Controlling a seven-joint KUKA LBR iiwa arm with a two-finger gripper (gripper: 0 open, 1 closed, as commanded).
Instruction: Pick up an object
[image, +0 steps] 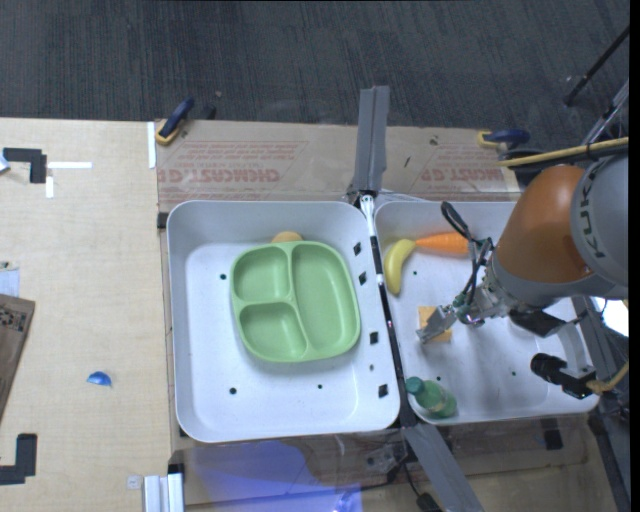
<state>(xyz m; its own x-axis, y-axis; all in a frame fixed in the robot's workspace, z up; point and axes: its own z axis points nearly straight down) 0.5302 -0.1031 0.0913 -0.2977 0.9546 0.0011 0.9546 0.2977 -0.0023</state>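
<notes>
The arm (560, 235) reaches into the right bin (500, 395), its gripper (440, 328) low over a small yellow block (434, 320) near the bin's left side; how its claw stands, I cannot tell. This looks like the descent-to-grasp step. Next it needs a firm close, then a straight lift clear of the banana (398, 264).

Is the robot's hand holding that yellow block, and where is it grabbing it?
Cannot tell. The gripper is right at the yellow block in the right bin, but the picture is too small to show a grip.
</notes>
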